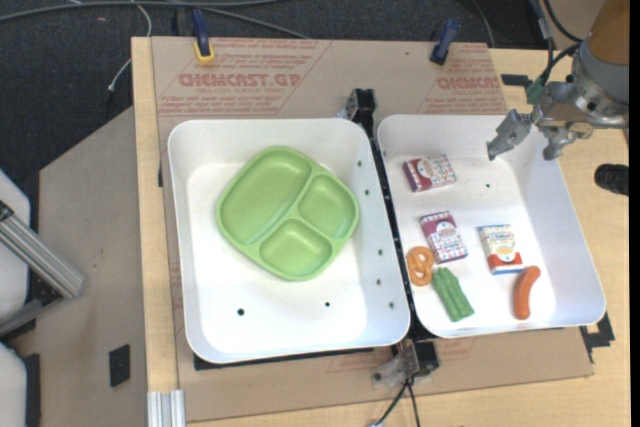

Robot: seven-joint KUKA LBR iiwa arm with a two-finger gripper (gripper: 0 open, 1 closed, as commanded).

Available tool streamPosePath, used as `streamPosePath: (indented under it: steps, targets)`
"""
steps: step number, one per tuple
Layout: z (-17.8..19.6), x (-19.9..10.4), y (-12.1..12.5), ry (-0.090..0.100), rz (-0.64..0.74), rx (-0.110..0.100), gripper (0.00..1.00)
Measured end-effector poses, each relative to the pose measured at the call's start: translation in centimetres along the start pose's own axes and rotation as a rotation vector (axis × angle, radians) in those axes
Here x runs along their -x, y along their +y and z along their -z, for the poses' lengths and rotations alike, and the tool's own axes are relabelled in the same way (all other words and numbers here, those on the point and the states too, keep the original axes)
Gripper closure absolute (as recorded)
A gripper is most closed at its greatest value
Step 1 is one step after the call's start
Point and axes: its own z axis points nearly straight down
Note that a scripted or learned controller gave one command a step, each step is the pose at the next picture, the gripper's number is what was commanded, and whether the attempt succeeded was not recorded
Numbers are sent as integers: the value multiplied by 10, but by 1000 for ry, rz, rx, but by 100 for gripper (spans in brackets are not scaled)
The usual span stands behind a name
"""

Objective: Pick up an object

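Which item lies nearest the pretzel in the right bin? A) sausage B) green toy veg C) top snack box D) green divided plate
B: the green toy veg lies right beside the pretzel in the right bin, while the sausage and the top snack box sit farther off, and the green divided plate is in the left bin.

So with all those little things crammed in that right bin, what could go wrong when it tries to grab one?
The pretzel, green pickle and a small carton lie bunched together, so the open tool may nudge a neighbour or catch two. The sausage lies near the right bin's wall, which could block a finger.
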Motion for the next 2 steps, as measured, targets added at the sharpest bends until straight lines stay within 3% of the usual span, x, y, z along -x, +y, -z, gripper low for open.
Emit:
streamPosePath:
  steps: [1,2]
  targets:
    - [9,-1,2,-3,3,14,0]
    - [-50,3,0,-2,2,13,0]
